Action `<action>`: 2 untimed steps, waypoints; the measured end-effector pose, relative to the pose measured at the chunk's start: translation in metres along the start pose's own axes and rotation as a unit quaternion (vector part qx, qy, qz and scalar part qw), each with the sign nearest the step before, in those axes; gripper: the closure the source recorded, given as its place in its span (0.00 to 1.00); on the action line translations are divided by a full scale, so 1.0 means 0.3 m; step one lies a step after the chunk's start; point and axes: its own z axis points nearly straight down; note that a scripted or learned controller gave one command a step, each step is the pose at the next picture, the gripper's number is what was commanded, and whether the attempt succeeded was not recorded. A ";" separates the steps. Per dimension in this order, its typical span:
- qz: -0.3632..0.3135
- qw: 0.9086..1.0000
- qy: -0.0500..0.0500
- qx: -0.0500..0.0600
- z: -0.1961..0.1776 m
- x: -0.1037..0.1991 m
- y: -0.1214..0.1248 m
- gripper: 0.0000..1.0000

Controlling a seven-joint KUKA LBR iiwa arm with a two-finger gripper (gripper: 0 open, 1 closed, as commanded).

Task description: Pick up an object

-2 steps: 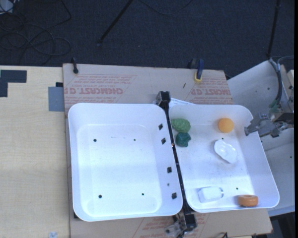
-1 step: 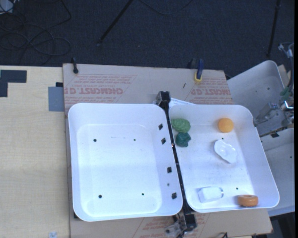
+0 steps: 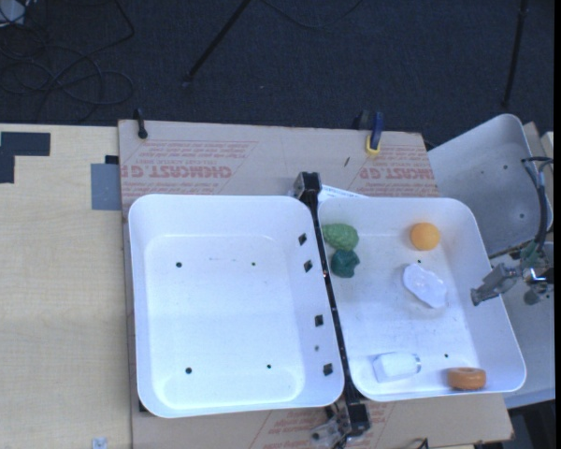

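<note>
The right bin (image 3: 486, 344) holds several small objects. A light green lump (image 3: 340, 236) lies at its far left, with a dark teal lump (image 3: 344, 263) touching it just below. An orange ball (image 3: 424, 236) sits near the far right. Near the middle lies a white rounded piece (image 3: 424, 285), a white block (image 3: 395, 365) rests near the front wall, and a flat orange disc (image 3: 467, 378) is in the front right corner. My gripper (image 3: 488, 290) hangs over the bin's right rim, apart from all the objects, with nothing seen in it.
The left bin (image 3: 140, 307) stands beside the right one, joined by a black clip strip (image 3: 320, 288). Both rest on a cardboard sheet (image 3: 224, 162). A grey metal plate (image 3: 491, 171) rises at the far right, with cables by it.
</note>
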 end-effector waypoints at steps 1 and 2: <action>-0.003 1.000 -0.005 -0.012 -0.407 0.001 0.098 0.00; -0.004 1.000 -0.002 -0.005 -0.416 0.002 0.093 1.00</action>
